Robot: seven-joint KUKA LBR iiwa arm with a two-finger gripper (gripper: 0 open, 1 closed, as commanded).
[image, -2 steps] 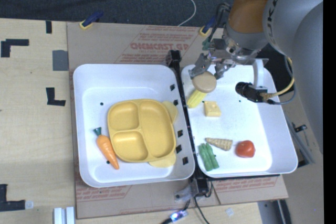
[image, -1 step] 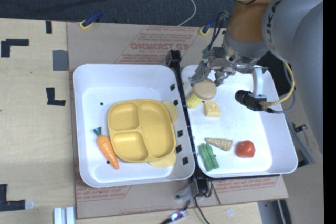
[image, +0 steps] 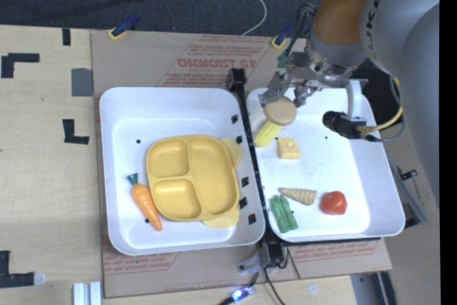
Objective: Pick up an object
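Disc [image: 279, 112], tan and round, sits pinched in my claw [image: 280, 105] above the right bin's [image: 357, 168] far left corner, over the corn [image: 267, 132] by the divider.

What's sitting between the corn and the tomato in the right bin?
In the camera view, the cheese wedge and cone lie between the corn and tomato.
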